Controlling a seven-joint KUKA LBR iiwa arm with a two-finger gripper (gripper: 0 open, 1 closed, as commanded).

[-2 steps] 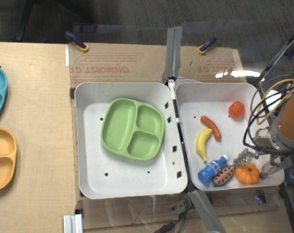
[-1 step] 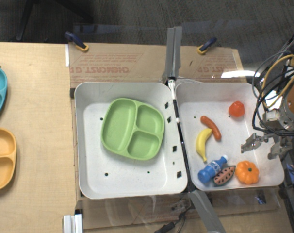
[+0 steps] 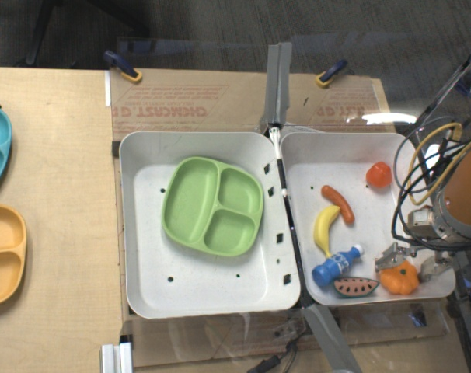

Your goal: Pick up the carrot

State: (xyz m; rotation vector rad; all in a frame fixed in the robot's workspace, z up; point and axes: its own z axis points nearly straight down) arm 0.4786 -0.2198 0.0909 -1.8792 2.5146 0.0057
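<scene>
The carrot (image 3: 399,280), a stubby orange piece with a small green top, lies in the front right corner of the right bin (image 3: 352,150). My gripper (image 3: 413,264) hangs right over it at the bin's right wall. Its metal fingers (image 3: 389,255) are spread open, one at the carrot's left upper side and the other to its right. The carrot rests on the bin floor and is not clamped. The arm's orange band and looping cables hide the bin's right wall.
Beside the carrot lie a watermelon slice (image 3: 355,287) and a blue bottle (image 3: 335,264). Further back are a banana (image 3: 323,229), an orange-red sausage-shaped piece (image 3: 338,203) and a red-orange ball (image 3: 379,175). The left bin (image 3: 142,286) holds a green divided plate (image 3: 213,206).
</scene>
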